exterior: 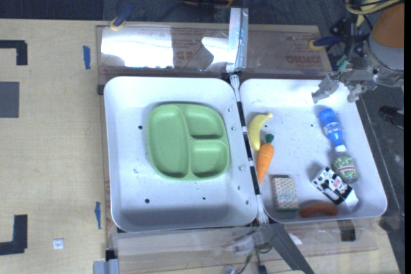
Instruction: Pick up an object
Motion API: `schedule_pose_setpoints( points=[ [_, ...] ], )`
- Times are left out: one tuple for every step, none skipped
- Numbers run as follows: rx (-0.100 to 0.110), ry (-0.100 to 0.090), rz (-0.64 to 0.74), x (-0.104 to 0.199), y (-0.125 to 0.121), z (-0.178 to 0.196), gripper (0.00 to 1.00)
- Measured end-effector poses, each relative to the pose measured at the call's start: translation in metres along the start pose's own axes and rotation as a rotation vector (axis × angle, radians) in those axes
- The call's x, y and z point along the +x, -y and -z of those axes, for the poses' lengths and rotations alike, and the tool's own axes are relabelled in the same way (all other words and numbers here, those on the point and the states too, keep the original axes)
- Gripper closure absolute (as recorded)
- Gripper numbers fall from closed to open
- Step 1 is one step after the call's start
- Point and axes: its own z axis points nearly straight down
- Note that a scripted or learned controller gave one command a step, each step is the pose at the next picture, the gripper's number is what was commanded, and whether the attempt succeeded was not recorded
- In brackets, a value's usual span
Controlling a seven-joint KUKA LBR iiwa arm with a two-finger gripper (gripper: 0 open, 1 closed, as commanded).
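two shallow white bins sit side by side in front of you. the left bin [122, 138] holds a green divided plate [189, 140]. the right bin [376, 199] holds the loose objects: a banana [258, 128] standing nearly vertical in the view against the left wall, with a carrot [264, 160] just below it, leafy end up and tip pointing down toward the near edge. a blue bottle [330, 124] lies with its long axis running down the view, tilted slightly right. below it are a green round item [345, 167], a black-and-white carton [334, 185], a tan block [284, 192] and a red sausage [318, 209] lying crosswise. your gripper [336, 91] hovers over the bin's far right corner, fingers spread apart, holding nothing.
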Motion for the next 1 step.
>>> schedule_pose_setpoints(
  points=[
    [-0.007, -0.011, 0.019, -0.0154, 0.0047, -0.0932, 0.0]
  ],
)
